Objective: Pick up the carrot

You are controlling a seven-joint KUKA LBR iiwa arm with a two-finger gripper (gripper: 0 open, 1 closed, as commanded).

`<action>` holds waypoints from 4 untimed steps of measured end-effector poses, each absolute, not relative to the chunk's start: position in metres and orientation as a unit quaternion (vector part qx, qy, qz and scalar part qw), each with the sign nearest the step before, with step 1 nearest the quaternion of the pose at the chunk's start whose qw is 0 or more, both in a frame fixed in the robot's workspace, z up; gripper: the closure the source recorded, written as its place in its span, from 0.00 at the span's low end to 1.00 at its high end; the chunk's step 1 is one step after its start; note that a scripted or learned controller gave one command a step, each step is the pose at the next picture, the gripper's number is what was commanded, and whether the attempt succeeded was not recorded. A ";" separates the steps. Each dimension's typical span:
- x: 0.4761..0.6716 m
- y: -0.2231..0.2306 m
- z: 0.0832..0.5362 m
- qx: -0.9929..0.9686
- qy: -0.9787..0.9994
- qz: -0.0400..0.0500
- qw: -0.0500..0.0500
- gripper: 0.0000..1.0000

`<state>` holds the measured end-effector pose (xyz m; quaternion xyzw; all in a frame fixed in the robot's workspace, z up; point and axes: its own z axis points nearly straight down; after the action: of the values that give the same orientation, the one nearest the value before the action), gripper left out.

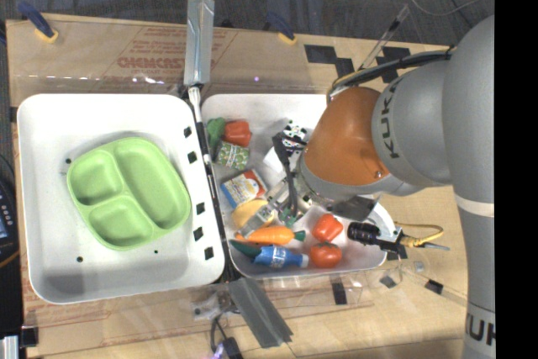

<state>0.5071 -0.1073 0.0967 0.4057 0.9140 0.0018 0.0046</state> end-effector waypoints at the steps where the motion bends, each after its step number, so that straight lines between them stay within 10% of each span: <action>1: 0.495 -0.129 0.164 0.237 0.971 0.000 0.001 0.00; 4: 0.479 -0.123 0.127 0.318 0.948 0.000 0.000 0.00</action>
<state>0.4790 -0.1230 0.1271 0.3176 0.9482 0.0001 0.0005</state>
